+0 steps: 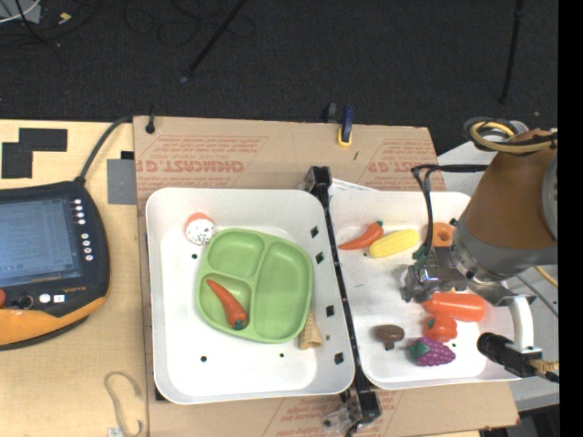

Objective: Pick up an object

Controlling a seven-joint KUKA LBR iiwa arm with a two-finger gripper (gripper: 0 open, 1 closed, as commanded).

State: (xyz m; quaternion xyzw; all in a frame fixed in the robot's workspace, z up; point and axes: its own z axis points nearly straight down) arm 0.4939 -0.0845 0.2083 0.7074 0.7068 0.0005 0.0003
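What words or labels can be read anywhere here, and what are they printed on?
"CHEMCAST", upside down, in red on the cardboard behind the left bin.
The same red print on the cardboard behind the right bin: partly hidden, too blurred to read for sure.
Red print on the cardboard's front edge: too small to read.
Tablet screen and buttons: too blurred to read.

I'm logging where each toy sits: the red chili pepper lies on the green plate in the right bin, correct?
Not quite. The camera view shows the red chili pepper lying on the green plate, but that plate sits in the left bin, not the right one. The rest stands.
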